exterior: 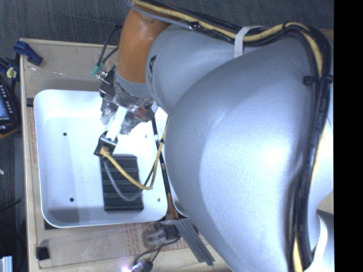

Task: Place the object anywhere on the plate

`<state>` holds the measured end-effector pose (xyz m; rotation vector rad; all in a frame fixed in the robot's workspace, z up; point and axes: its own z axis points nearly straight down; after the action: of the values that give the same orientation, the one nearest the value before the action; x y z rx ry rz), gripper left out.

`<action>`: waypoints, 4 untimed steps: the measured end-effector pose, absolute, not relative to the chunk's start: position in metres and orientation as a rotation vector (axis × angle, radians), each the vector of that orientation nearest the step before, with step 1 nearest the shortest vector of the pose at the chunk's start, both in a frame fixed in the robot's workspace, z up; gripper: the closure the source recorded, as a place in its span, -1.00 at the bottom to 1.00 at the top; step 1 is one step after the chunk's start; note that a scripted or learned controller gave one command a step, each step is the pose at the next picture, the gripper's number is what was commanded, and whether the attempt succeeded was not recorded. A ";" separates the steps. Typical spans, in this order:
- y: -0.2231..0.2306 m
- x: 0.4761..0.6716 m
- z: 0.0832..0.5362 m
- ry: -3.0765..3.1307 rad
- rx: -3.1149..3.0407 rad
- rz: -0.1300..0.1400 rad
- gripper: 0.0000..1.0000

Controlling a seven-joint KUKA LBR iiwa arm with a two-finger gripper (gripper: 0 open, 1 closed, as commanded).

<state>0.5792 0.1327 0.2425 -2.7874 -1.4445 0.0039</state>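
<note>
From above we see one smooth grey arm [244, 146] filling the right of the scene, its rounded shell glossy, with an orange band [133, 44] near the wrist and a yellow-and-black cable bundle [227, 32] tied along its top. The gripper [116, 120] hangs over the far right part of one white bin [48, 152], a shallow plastic tray with rounded corners and a few small dark holes in its floor; we cannot tell whether the gripper is clenched or released. One dark rectangular object [122, 183], ribbed with parallel ridges, lies flat on the bin floor near its right wall, just nearer than the gripper. A thin yellow cable [133, 180] loops across it from a small black fitting [105, 146]. The bin rests on a pale wooden bench [68, 55], with dark ribbed flooring [57, 10] beyond. One blue clamp [25, 51] sits at the bench's far left corner.
</note>
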 end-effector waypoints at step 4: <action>0.114 0.617 0.328 -0.439 -3.113 -0.003 1.00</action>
<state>0.6168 0.1136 0.3283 -3.1135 -0.4391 -0.0028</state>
